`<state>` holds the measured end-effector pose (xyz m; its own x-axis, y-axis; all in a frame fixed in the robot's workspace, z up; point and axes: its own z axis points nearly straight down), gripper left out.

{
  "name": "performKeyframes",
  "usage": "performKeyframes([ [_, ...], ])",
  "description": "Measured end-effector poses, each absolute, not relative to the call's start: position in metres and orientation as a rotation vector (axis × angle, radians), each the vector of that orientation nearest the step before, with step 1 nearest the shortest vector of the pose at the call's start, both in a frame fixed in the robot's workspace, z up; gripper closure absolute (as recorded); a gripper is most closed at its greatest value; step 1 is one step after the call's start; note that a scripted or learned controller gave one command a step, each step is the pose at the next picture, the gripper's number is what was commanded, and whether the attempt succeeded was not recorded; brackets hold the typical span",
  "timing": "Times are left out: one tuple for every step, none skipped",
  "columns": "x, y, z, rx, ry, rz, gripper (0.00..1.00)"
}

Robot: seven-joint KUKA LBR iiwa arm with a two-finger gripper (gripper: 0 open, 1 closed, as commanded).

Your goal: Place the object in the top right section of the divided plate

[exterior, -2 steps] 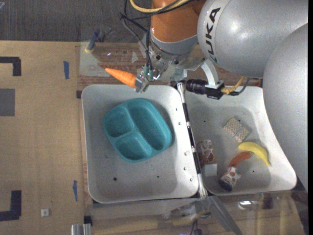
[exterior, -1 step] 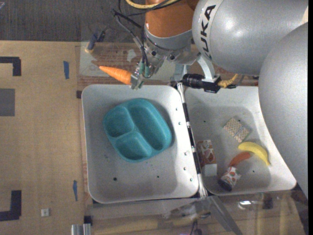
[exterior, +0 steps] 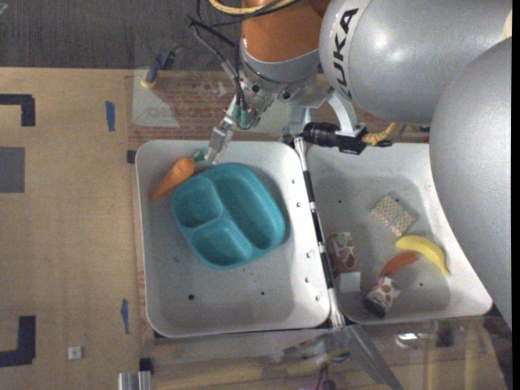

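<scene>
- End effector (exterior: 213, 149) hangs over far edge of left bin (exterior: 154, 242), slim fingers pointing down-left; tips at green top of the carrot (exterior: 173, 177). Can't tell if tips are apart or together, or gripping anything.
- Carrot: orange, lies on bin floor just off the plate's upper-left rim, pointed end toward bin's left wall; not in any plate section.
- Divided plate (exterior: 230, 214): teal, 3 sections, sits tilted in middle of left bin, touching or nearly touching the carrot.
- Arm (exterior: 382, 47): grey w/ orange band, comes in from right, above both bins; black cables loop near wrist.
- Right bin (exterior: 471, 299): banana (exterior: 426, 251) near right wall, small orange-red piece (exterior: 398, 262) just beside it, checkered packet (exterior: 393, 214) above those, patterned wrapper (exterior: 343, 253) by left wall, small cup-like item (exterior: 381, 295) near front.
- Surface (exterior: 65, 242): light wood, w/ blue tape bits and black corner marks left of the bins.
</scene>
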<state>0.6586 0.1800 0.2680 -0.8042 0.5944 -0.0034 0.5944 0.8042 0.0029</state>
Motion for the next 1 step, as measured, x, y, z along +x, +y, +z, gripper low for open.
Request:
performKeyframes([
  [0.6376,0.1528,0.2298,0.161,3.137,0.002,0.0],
])
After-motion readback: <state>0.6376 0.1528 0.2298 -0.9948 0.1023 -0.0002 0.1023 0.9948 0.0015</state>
